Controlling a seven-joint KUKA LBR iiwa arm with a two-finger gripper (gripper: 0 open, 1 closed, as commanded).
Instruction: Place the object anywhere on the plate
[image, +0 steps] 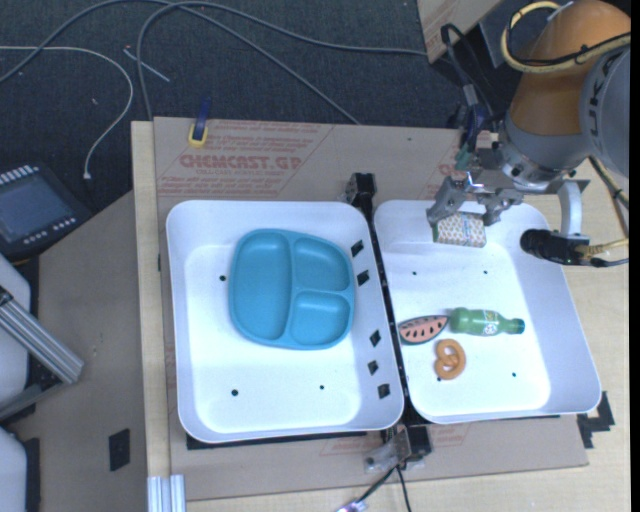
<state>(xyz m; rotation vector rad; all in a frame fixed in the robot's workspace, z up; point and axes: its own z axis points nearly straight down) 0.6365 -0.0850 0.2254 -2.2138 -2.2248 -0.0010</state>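
Observation:
A blue three-compartment plate (292, 288) lies in the left bin (200, 380). My gripper (469, 208) hangs over the back of the right bin (560, 370), near its far edge. A small white patterned block (461, 231) sits between the two fingers, and the gripper is shut on it. The block is well to the right of the plate, across the divider between the bins.
In the right bin lie a watermelon slice (423, 328), a green bottle (485, 322) and a pretzel (450, 357), all in front of the gripper. Black clips (361, 187) line the seam between the bins. Cables run across the dark floor behind the bench.

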